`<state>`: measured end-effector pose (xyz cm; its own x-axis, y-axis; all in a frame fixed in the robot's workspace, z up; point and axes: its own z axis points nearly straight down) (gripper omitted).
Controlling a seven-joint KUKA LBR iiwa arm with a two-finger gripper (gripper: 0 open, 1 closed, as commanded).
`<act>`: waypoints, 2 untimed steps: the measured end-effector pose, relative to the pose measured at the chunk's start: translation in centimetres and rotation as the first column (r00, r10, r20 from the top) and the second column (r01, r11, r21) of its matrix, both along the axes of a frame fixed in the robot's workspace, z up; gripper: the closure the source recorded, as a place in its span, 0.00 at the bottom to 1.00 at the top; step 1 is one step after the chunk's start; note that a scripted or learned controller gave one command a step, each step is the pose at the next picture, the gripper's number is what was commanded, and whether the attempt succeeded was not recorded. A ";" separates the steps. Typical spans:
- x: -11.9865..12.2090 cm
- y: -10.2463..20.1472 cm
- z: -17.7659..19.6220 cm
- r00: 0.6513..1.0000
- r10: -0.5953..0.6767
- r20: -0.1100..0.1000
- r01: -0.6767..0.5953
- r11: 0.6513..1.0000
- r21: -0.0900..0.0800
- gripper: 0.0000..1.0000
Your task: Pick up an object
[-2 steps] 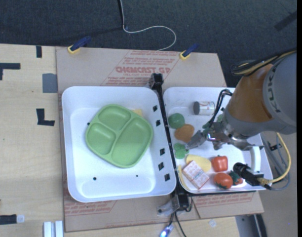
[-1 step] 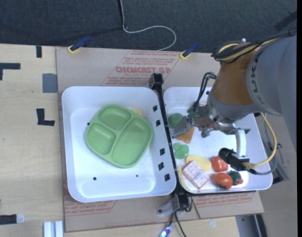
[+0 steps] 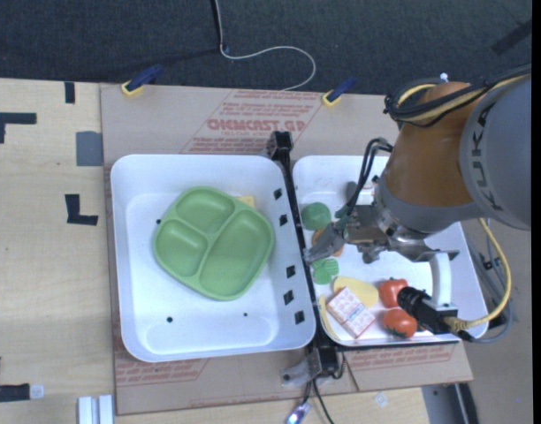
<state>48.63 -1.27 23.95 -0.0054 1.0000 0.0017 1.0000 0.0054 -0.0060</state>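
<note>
The arm (image 3: 438, 166) comes in from the right of the frame and hangs over the right bin (image 3: 328, 170), hiding much of its middle. The gripper (image 3: 326, 244) sits low at the bin's left side, close to the wall shared with the left bin (image 3: 129, 263). Whether it is wide, narrow or holding anything cannot be told from this angle.

The things to pick lie around it in the right bin. A green ball (image 3: 316, 214) is just above the gripper in the frame, and a green lump (image 3: 325, 271) is just below it. Whether either touches the gripper cannot be told. Lower still, a yellow piece (image 3: 361, 288) lies beside a pink-checked box (image 3: 350, 313) near the bin's lower edge. Right of these are a red piece (image 3: 392, 291) and, below it, a second red piece (image 3: 400, 324).

In the left bin a green plate (image 3: 215, 242) with three compartments lies flat in the upper middle. A yellow bit (image 3: 246, 201) peeks out at its upper right edge
</note>
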 end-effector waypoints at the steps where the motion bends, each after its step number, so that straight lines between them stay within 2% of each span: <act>1: 0.2 -0.2 0.3 1.000 -0.002 -0.010 0.002 1.000 -0.003 1.00; 2: 1.3 0.6 -0.5 1.000 -0.004 -0.003 0.004 1.000 -0.003 1.00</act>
